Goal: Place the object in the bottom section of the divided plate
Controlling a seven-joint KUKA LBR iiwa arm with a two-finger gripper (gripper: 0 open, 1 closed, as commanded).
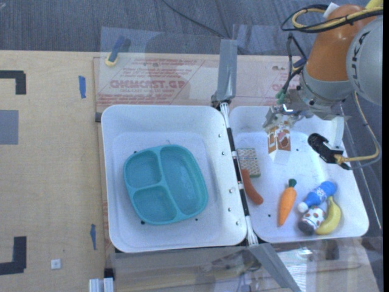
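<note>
Hand (281, 115) hangs over the right bin (355, 221), fingers clamped on a small packet (279, 142); teal divided plate (165, 184) sits in the left bin (115, 163).

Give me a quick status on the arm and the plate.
Gripper over right bin, small packet hanging at its fingers. Divided plate in left bin, nothing in its sections.

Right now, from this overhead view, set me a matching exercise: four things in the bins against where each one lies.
Things:
1. divided plate
2. carrot
3. banana
4. sponge

Places:
A. near the right bin's lower right corner
B. middle of the left bin
C. right bin, against the divider between the bins
D. right bin's lower middle, left of the blue bottle

Pairs: 1-B, 2-D, 3-A, 4-C
</note>
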